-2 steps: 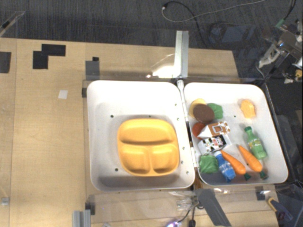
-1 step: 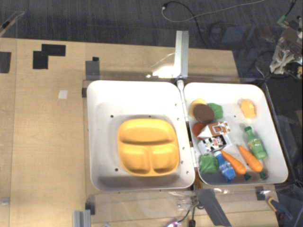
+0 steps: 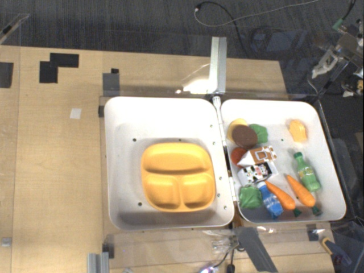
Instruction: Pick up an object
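Note:
The right bin (image 3: pixel 318 115) holds several small items. A brown round piece (image 3: pixel 244 135) lies by a green piece (image 3: pixel 259 132) and a yellow piece (image 3: pixel 237 124) at its far left. An orange-yellow block (image 3: pixel 297 130) sits alone at the far right. A white printed carton (image 3: pixel 257 162) is in the middle, with a red piece (image 3: pixel 237 154) beside it. A green bottle (image 3: pixel 306 173), two carrots (image 3: pixel 281 195) (image 3: pixel 301 191), a blue bottle (image 3: pixel 271 201) and a green leafy piece (image 3: pixel 248 197) lie along the near side. My gripper (image 3: pixel 334 60) hangs beyond the bin's far right corner, well apart from every item.
The left bin (image 3: pixel 122 129) holds a yellow divided tray (image 3: pixel 178 174). A metal post (image 3: pixel 218 61) stands behind the joint between the bins. A black cable (image 3: pixel 256 10) runs across the dark floor behind the wooden bench (image 3: pixel 51 169).

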Available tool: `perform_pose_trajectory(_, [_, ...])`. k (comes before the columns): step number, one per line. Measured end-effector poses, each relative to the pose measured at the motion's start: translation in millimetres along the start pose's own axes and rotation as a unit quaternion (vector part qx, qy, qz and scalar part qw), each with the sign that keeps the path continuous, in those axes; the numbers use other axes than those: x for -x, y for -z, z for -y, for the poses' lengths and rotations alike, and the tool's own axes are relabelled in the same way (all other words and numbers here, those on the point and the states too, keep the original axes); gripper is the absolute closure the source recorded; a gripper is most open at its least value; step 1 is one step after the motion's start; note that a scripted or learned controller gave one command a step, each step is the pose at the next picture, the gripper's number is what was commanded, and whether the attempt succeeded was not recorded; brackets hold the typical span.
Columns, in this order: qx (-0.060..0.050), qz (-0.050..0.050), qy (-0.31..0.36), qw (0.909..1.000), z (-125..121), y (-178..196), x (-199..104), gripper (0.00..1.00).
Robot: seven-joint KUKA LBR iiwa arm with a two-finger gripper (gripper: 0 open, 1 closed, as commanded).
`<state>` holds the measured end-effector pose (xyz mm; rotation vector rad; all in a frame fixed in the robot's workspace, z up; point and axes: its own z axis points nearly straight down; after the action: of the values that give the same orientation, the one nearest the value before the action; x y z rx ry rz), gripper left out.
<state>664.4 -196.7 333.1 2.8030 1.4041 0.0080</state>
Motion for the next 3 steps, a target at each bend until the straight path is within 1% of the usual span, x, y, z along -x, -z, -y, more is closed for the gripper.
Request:
perform_pose_trajectory(1, [0.002, 0.0, 0.005, 1.0, 0.1, 12.3, -3.0, 1.0])
perform_pose_trajectory(2, [0.004, -0.001, 0.011, 0.9999, 0.2, 24.2, -5.9, 1.0])
perform_pose_trajectory(3, [0.004, -0.001, 0.01, 0.9999, 0.1, 24.1, -5.9, 0.0])
